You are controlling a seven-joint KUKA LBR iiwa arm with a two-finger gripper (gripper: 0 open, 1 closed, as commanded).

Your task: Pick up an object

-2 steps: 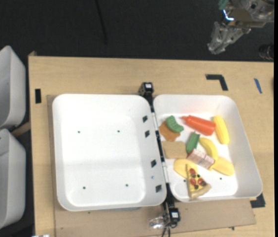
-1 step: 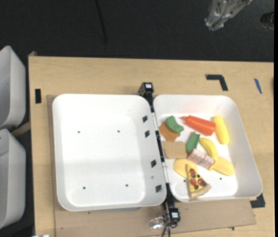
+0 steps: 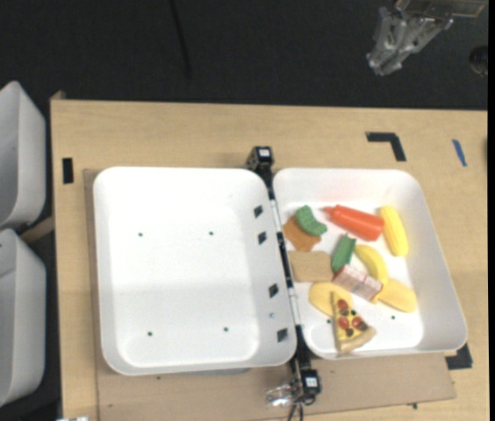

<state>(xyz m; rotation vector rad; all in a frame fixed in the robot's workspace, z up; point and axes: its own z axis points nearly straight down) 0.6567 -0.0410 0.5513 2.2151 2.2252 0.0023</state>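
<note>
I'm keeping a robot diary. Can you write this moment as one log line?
gripper: raised beyond bench, carrying nothing | right white bin: orange plastic carrot, toy pizza slice, other play food | stage: pick not started

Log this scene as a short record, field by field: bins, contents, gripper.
left bin: bare white floor
right bin: holds toy food
contents: carrot, corn, pizza slice, banana, green pieces, other yellow pieces
layout: items clustered, several touching
gripper: raised beyond the bench's far edge, apart from the items
bench: tan board under both bins
</note>
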